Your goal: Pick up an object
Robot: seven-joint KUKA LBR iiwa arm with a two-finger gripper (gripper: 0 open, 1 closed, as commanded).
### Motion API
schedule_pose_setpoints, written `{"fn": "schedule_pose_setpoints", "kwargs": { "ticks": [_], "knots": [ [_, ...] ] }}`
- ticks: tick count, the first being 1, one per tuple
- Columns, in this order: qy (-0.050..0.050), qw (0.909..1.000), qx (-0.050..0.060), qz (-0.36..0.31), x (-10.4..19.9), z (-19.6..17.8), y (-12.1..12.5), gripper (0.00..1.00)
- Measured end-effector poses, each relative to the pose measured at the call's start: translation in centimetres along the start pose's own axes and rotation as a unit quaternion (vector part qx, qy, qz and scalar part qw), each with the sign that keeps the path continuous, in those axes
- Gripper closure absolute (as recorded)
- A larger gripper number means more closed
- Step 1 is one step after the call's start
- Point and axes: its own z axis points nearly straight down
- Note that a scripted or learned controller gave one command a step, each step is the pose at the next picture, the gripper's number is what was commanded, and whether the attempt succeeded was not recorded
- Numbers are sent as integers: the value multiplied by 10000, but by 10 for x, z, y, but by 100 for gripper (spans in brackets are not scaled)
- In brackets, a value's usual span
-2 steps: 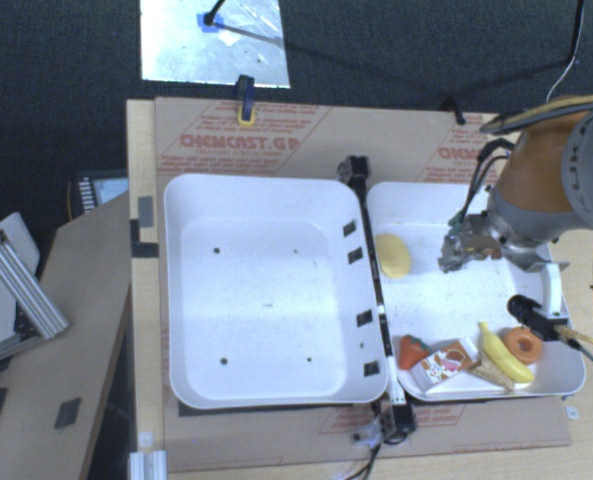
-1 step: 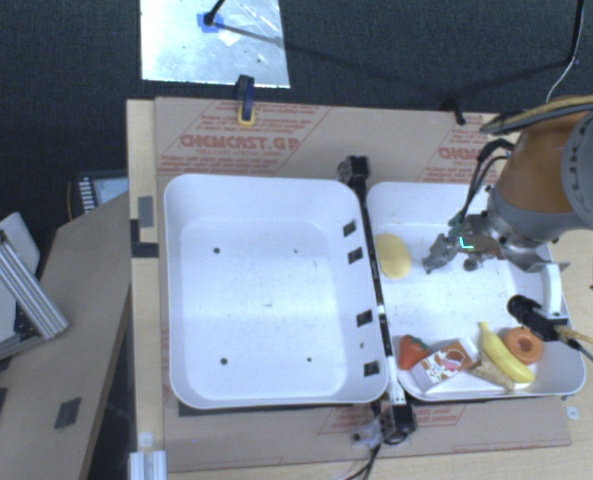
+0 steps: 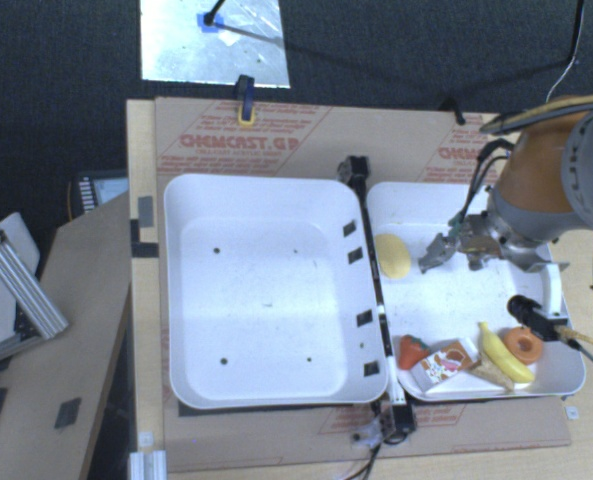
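Observation:
My gripper [image 3: 435, 257] hangs low over the middle of the right bin [image 3: 431, 203], with the grey arm and its orange band reaching in from the right. A pale yellow lemon-like object [image 3: 393, 255] lies just to the gripper's left, near the bin's left wall and apart from the gripper. Along the bin's front edge lie a red piece [image 3: 413, 351], a white printed packet [image 3: 443, 364], a yellow banana [image 3: 504, 354] and an orange round piece [image 3: 523, 345]. I see nothing held in the gripper.
The left bin [image 3: 191, 208] stands beside the right one, and black clips [image 3: 356, 256] run along their shared wall. A yellow clamp [image 3: 246, 103] sits at the bench's far edge. A shiny metal sheet [image 3: 214, 28] lies beyond it.

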Motion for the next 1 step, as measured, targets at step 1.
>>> {"fn": "schedule_pose_setpoints", "kwargs": {
  "ticks": [1],
  "knots": [
    [0, 10000, 0, 0, 0, 0, 0, 0]
  ]
}}
